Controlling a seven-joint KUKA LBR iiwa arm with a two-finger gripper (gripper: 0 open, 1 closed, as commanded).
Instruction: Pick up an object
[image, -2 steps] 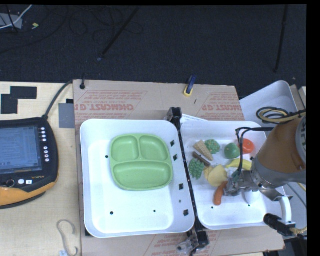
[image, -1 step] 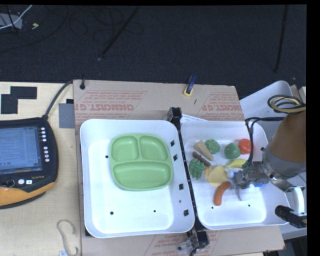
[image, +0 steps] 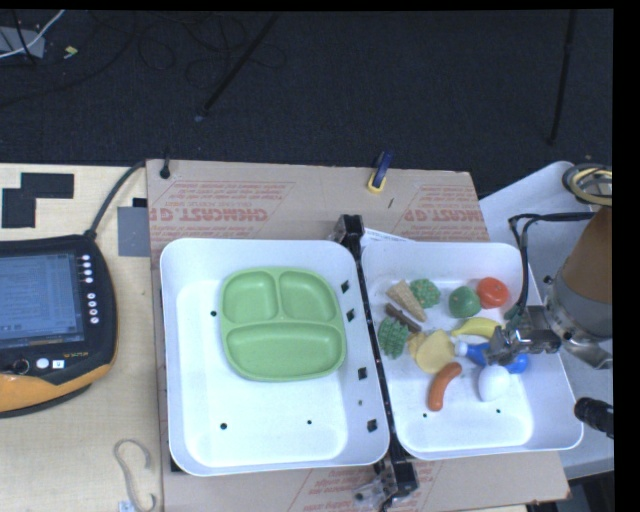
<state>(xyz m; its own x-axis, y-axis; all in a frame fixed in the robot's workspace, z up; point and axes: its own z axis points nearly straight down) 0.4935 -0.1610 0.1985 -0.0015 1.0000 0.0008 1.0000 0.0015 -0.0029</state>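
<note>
1. We see the gripper (image: 510, 345) low over the right bin (image: 470, 435), near its right wall, reaching in from the right; we cannot tell whether it is clenched or released.
2. Just beside it lies a blue piece (image: 490, 354), touching or nearly touching the gripper, and a white egg (image: 493, 383) sits right below.
3. To the left we find a yellow banana (image: 475, 327), a pale yellow piece (image: 435, 351) and a red sausage (image: 444, 385) lying at a slant.
4. Farther back in that bin we see a red tomato (image: 491, 292), a green ball (image: 463, 301), a small broccoli (image: 426, 292), a tan wedge (image: 404, 298) and another green piece (image: 392, 340) by the left wall.
5. The left bin (image: 260, 430) holds a green divided plate (image: 282, 324).
6. On the counter (image: 60, 440) at far left rests a tablet controller (image: 45, 310).
</note>
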